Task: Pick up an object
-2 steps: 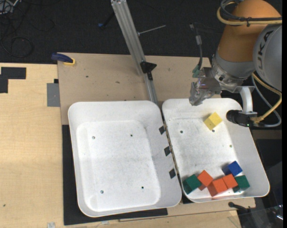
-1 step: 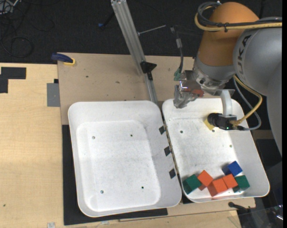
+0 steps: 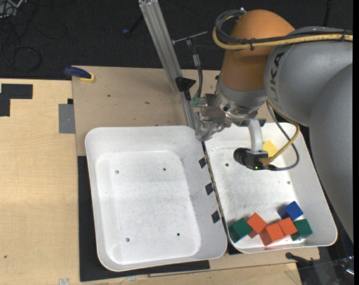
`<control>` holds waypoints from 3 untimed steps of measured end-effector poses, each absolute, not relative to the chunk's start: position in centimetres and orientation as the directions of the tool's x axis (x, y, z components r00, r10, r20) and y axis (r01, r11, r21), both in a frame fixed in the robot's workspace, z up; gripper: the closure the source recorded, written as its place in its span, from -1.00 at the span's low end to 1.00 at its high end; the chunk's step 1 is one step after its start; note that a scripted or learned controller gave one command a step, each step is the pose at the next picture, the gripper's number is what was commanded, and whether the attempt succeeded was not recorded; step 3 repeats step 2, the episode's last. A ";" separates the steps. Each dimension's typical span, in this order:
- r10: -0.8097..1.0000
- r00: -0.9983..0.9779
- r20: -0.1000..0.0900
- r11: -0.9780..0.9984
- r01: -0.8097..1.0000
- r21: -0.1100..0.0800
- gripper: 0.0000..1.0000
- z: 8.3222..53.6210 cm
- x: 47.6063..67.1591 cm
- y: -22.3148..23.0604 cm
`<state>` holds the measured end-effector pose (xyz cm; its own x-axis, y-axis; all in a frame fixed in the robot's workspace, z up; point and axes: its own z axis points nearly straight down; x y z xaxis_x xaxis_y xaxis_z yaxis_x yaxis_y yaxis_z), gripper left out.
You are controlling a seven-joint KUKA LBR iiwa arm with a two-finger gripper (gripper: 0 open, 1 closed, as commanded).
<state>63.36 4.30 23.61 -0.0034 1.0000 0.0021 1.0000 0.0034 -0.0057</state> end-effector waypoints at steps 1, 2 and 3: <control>1.000 -0.004 0.001 0.004 1.000 -0.006 1.00 22.5 63.4 8.8; 1.000 -0.001 0.000 0.001 1.000 -0.005 -1.00 22.6 63.4 8.7; 1.000 -0.001 0.000 0.001 1.000 -0.005 -1.00 22.6 63.4 8.7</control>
